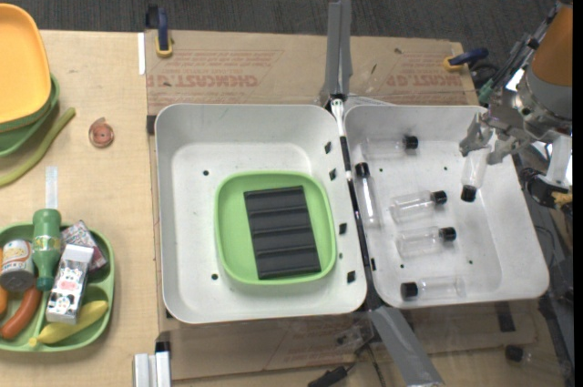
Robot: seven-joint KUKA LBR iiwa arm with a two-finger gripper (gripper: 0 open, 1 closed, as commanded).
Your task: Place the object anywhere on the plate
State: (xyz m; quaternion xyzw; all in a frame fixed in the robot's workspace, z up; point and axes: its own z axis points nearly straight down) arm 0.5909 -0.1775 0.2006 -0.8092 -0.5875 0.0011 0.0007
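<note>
The pincer [484, 148] hangs over the right bin's [510, 280] upper right part, clenched on a clear vial with a black cap [470, 178] that dangles cap-down from its fingers; the green plate [232, 230], bearing a dark ribbed block [284, 232], sits in the left bin [182, 148], well apart.

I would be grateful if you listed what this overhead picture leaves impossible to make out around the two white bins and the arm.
1. Gripper, camera view: finger spacing too small and blurred to judge; a clear plastic vial with black cap hangs just below it, grasp unclear.
2. Grey arm: cut off by the right edge.
3. Clear vials in the right white bin: transparent bodies blend into the floor, outlines faint.
4. Dark ribbed block on the green square plate: material unreadable.
</note>
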